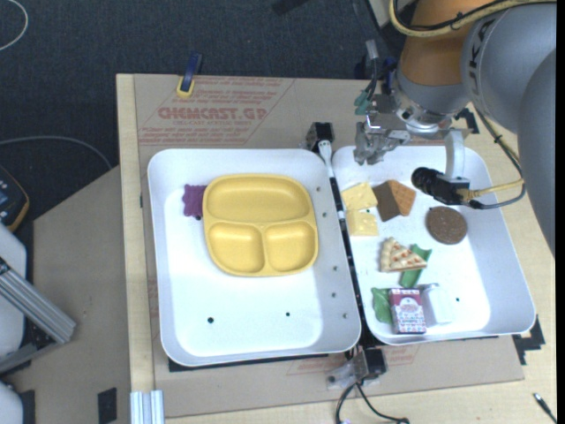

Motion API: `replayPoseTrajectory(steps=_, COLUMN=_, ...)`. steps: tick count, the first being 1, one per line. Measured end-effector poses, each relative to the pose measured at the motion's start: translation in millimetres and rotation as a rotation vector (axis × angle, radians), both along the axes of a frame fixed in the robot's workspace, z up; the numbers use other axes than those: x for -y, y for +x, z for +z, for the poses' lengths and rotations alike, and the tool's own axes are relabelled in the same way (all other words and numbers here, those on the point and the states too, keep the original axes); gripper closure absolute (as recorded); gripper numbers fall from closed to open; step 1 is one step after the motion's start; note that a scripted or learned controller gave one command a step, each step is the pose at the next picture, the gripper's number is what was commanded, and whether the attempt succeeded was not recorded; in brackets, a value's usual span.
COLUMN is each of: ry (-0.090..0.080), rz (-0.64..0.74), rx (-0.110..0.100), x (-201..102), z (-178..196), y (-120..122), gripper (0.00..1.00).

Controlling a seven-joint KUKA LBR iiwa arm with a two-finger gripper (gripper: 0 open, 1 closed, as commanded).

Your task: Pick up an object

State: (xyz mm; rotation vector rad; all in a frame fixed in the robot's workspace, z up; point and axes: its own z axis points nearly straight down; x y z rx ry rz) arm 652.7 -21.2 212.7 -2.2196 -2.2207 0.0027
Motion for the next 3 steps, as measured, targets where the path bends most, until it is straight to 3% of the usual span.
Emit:
replayPoseTrajectory(steps=2, ry=0.001, rz=0.003, rx=0.005, x=-96, z=11, y=4, gripper=1.0)
replayPoseTrajectory(steps=3, ry=0.001, rz=0.001, rx=0.0, x=-102, z=21, y=-10, gripper=1.0)
